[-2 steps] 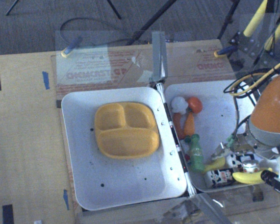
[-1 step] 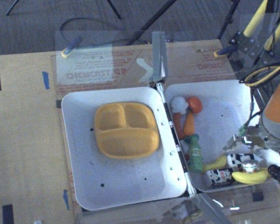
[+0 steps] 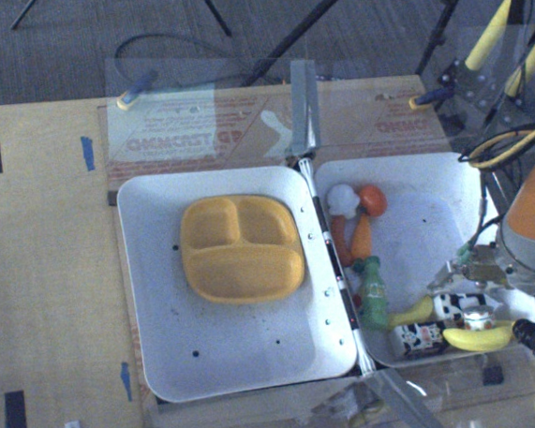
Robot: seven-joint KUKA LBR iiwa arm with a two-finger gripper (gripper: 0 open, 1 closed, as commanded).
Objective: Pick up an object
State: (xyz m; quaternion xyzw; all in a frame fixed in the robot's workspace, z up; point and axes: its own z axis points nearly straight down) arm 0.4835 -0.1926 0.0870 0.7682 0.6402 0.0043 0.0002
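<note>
Low in the right bin (image 3: 452, 174), the claw (image 3: 472, 303) hovers just above a banana (image 3: 478, 337); its grip state I cannot tell.

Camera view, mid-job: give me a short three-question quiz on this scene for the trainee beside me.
1. True or false: the yellow divided tray lies in the right bin.
2. Which item lies nearest the gripper? A) the banana B) the white ball C) the yellow divided tray
3. Fill in: the green bottle lies in the ___ bin, close to the divider between the two bins.

Key: 1 false, it lies in the left bin. 2 A. 3 right.
</note>
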